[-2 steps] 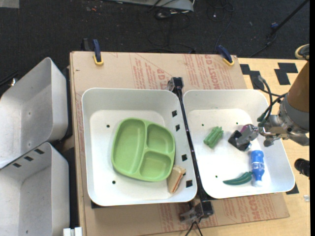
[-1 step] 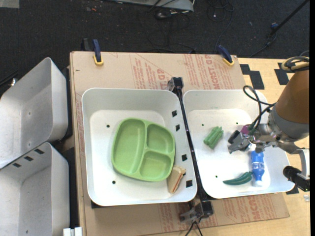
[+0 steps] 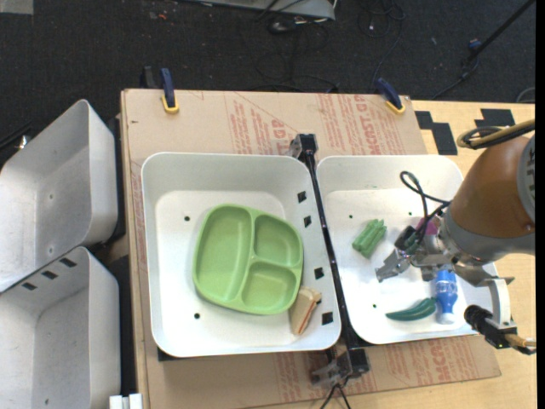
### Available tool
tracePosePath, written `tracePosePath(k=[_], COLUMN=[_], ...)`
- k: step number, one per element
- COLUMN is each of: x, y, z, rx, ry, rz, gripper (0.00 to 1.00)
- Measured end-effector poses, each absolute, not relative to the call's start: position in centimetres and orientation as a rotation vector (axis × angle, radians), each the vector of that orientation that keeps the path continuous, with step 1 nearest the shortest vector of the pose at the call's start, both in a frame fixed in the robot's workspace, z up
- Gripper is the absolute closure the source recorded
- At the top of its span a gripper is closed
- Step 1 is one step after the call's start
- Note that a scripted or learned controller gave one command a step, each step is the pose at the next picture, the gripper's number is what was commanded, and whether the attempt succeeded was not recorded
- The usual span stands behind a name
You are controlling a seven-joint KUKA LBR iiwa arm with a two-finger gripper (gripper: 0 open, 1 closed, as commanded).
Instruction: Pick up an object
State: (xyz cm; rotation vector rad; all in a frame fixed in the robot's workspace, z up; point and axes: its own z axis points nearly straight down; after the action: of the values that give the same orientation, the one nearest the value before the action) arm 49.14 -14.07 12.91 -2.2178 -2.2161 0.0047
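1. The landmark here is the right white bin [image 3: 375, 181], one of two shallow bins set side by side on a brown cardboard-topped bench [image 3: 221, 118].
2. The gripper [image 3: 390, 271] sits low inside the right bin, near its middle, at the end of the grey arm [image 3: 498, 203] with its orange band, which covers the bin's right side.
3. Its dark fingers [image 3: 383, 273] point toward the bin's left wall; how far apart they stand cannot be told from this angle, and nothing can be seen between them.
4. A green ridged block [image 3: 370, 237] lies in the right bin's left half, just above and to the left of the gripper, apart from it.
5. A dark green curved pepper-like piece [image 3: 412, 311] lies near the right bin's front wall, below the gripper.
6. A blue and white bottle [image 3: 445, 296] lies just right of that curved piece, close to the front wall and under the arm's wrist.
7. A black cable [image 3: 415, 186] loops over the right bin's rear half, running to the wrist.
8. Left of the right bin, in the neighbouring left bin [image 3: 170, 177], a light green divided plate [image 3: 249, 260] lies flat at the middle.
9. A tan wedge-like object [image 3: 303, 311] lies against that plate's front right edge, close to the wall shared with the right bin.
10. Two more white bins [image 3: 51, 186] stand off the bench, far left of the right bin.
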Motion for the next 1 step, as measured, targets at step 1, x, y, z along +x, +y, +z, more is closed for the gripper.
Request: tracePosePath(k=[1], x=[49.31], y=[-14.18], z=[14.26], rx=[-2.224], ry=[-2.219], rz=[0.0], gripper=[1.0])
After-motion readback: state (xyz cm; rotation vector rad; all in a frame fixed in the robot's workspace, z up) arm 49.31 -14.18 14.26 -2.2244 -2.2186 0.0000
